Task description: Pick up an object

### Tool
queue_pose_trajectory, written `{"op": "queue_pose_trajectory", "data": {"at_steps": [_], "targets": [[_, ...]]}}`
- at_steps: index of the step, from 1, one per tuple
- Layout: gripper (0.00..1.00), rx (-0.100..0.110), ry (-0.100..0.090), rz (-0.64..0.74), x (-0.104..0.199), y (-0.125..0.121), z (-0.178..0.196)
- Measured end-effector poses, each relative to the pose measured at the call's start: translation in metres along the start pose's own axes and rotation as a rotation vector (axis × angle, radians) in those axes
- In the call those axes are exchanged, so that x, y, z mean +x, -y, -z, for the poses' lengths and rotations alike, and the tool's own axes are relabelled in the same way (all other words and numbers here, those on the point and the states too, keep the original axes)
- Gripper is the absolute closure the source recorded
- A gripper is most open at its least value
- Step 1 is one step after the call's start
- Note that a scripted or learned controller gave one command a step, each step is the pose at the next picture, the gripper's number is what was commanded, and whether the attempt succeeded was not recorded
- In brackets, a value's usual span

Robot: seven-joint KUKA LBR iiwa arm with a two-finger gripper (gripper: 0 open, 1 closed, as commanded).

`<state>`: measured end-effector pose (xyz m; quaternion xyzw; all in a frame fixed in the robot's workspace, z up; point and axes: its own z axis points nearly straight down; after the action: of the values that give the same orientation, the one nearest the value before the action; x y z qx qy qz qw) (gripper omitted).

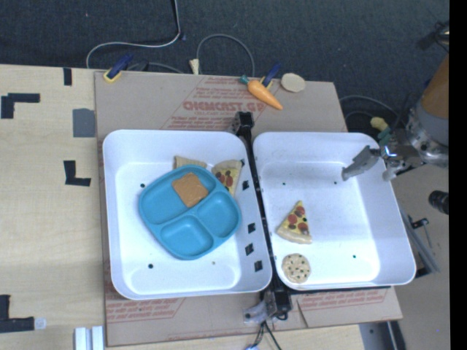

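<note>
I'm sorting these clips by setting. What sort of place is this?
Probably a robot lab bench: two white bins holding toy pizza and a cookie, loose cables, and a gripper reaching in.

arm (430, 122): grey metal wrist | orange band above | grey finger (357, 165), dark tip
</note>
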<state>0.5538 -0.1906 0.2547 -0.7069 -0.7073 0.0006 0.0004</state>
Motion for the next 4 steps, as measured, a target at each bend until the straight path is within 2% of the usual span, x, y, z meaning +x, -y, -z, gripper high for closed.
{"op": "queue_pose_trajectory", "data": {"at_steps": [1, 2, 3, 4], "targets": [[0.0, 0.012, -0.006, 0.006, 0.08, -0.012, -0.123], [0.0, -0.003, 0.003, 0.0, 0.093, -0.006, -0.172], [0.0, -0.011, 0.003, 0.0, 0.091, 0.024, -0.167], [0.0, -0.015, 0.003, 0.005, 0.085, -0.104, -0.133]]}}
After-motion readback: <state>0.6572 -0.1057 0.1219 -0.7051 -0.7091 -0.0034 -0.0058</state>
